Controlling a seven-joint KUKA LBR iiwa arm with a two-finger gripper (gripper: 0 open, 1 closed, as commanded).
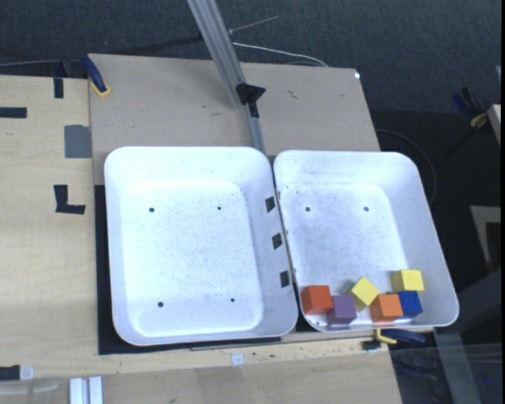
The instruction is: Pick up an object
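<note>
Clustered in the near right corner of the right white bin [347, 158], six small coloured cubes are seen, and any of them could serve as the object to be picked up. A red-orange cube [316, 298] is placed at the left end of the cluster, close to the wall shared with the neighbouring bin. A purple cube [343, 308] is set just beside it, touching or nearly touching. A tilted yellow cube [364, 290] is found between the purple cube and an orange cube [386, 306]. A blue cube [411, 304] is pressed against the orange one, and a second yellow cube [410, 279] is seated just behind the blue one. The rest of that bin's floor is seen as bare white, speckled with fine dark marks.

The left white bin [185, 154] is laid edge to edge with the right one, and three small black tabs [277, 241] are spaced along the seam between them. Both bins are carried on a brown surface [320, 99]. A slanted metal bar [212, 32] is seen reaching down from the top edge to the far end of the seam, with a black clamp [250, 93] fitted on it. A blue-and-yellow clip [97, 76] is fixed at the far left corner of the board. The state of the gripper cannot be told.
</note>
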